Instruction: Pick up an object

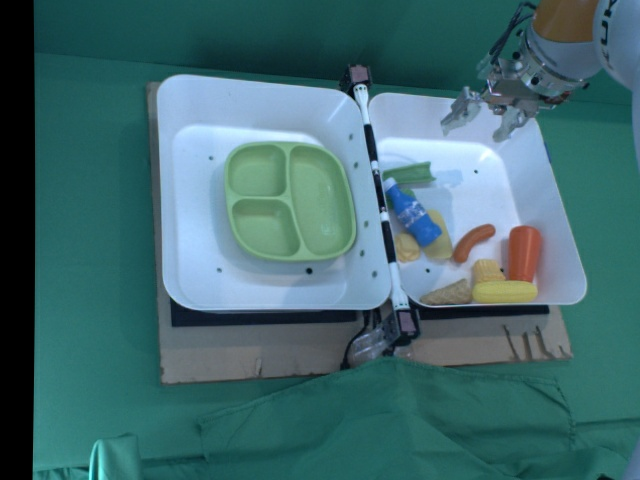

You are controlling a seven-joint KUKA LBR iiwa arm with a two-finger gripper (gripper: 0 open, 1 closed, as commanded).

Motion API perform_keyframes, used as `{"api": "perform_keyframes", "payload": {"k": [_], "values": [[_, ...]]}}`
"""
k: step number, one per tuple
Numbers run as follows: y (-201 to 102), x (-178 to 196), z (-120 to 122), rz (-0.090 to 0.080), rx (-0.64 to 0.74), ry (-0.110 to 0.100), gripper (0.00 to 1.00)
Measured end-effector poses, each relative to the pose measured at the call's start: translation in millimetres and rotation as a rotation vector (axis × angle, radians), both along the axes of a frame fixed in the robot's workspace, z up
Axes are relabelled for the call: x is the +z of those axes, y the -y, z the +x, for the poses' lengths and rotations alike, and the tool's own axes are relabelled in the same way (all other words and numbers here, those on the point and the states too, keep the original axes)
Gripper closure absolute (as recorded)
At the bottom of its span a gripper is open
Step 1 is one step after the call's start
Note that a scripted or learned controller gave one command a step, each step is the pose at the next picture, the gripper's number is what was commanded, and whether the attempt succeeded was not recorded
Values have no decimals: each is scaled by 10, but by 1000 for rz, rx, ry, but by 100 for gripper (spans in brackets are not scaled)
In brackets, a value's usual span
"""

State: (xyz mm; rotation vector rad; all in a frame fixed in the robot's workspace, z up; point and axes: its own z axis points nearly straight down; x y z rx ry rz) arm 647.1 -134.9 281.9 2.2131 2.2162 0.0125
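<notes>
Overhead slanted view of a green-covered bench with two shallow white bins side by side. The left bin (190,168) holds a light green divided plate (290,201), lying flat at its centre. The right bin (545,183) holds the toy food that could be picked up, clustered from its centre toward 6 o'clock, probably left loose so any piece can be tried: a green vegetable piece (410,173) at 10 o'clock, a blue bottle (413,214) just below it lying over a yellow piece (438,238), a sausage (474,242) near the centre, an orange carrot (524,252) at 4 o'clock, a corn cob (505,291) and a cone-shaped wafer (448,292) along the near rim. The grey arm with its orange band enters from 2 o'clock; its gripper (486,116) hangs over the bin's far rim at 12 o'clock, fingers spread apart with nothing between them, well apart from every item, seemingly poised to descend
</notes>
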Motion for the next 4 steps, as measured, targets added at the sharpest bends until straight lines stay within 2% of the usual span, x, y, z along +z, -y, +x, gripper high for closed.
{"api": "perform_keyframes", "payload": {"k": [1,2,3,4], "values": [[195,-984,-85,-1,-7,-9,0],[413,-952,-626,-5,-7,7,0],[409,-957,-615,-5,-5,6,0],[530,-421,-503,-4,-4,0,0]]}}
